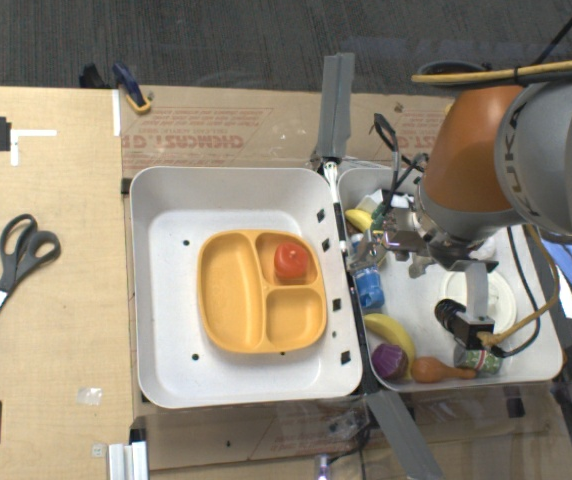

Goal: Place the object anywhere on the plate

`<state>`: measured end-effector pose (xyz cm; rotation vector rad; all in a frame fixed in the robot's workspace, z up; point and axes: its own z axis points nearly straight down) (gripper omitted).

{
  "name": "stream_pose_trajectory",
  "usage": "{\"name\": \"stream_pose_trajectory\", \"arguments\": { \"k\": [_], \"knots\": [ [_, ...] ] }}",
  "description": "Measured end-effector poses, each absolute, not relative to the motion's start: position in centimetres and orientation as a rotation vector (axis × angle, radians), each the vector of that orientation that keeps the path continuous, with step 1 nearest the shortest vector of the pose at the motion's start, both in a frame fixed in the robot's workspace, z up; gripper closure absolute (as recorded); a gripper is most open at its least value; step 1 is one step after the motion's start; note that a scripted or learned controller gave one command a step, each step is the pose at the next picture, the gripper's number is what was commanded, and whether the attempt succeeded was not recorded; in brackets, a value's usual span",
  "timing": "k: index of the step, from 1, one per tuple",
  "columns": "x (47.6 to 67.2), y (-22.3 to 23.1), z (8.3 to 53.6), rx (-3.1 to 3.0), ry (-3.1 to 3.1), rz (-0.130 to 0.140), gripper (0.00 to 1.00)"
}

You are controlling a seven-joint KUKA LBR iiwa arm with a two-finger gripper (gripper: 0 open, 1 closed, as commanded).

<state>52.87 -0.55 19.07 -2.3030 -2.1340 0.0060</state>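
The tomato (289,259) is seen on the plate's (228,298) upper right compartment; placement seems done. Pincer (381,238) state cannot be told.

A red object (290,259) sits in the yellow plate's (228,298) upper-right compartment.

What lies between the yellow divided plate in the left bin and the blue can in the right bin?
In the camera view, between the yellow divided plate and the blue can lie bare white bin floor and the two bins' adjoining walls.
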Motion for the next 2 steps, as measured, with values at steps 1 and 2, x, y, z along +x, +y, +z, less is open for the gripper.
{"name": "stream_pose_trajectory", "arguments": {
  "k": [1,2],
  "knots": [
    [52.7,-0.5,21.2,-2.419,-2.005,0.003,0.0],
    [54.3,-6.1,29.2,-2.526,-1.868,0.006,0.0]
  ]
}}
